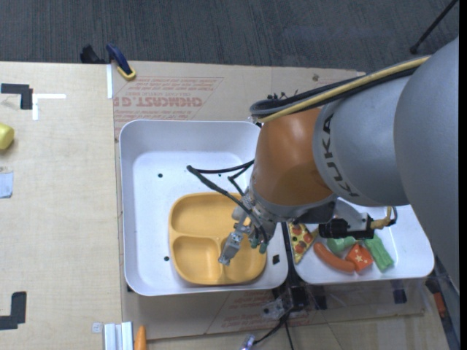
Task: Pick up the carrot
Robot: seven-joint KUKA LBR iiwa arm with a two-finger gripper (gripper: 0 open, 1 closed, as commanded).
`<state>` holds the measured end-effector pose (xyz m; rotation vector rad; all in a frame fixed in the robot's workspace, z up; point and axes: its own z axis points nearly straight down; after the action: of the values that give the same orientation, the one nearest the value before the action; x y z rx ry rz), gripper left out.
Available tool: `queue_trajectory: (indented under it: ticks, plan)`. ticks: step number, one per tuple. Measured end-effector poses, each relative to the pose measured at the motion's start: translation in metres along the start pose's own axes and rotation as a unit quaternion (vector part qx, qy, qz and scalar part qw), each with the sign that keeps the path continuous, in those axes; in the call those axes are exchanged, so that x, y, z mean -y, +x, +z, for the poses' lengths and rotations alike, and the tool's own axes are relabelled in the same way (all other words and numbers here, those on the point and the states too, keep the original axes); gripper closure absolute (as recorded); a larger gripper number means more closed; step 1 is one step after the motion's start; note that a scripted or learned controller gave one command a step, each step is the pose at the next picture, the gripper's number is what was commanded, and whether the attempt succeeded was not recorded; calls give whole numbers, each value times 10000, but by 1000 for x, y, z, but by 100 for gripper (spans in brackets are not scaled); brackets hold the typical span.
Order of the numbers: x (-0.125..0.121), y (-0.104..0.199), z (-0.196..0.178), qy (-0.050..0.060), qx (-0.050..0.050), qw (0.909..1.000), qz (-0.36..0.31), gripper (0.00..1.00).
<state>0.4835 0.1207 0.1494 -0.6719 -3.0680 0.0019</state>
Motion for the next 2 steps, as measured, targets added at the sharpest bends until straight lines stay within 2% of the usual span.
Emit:
queue_trajectory:
  ticks: [1,2]
  plan:
    - [-4,-5,56,-45,13,9994,341,0]
    - [-16,-5,43,-169,32,9994,314,100]
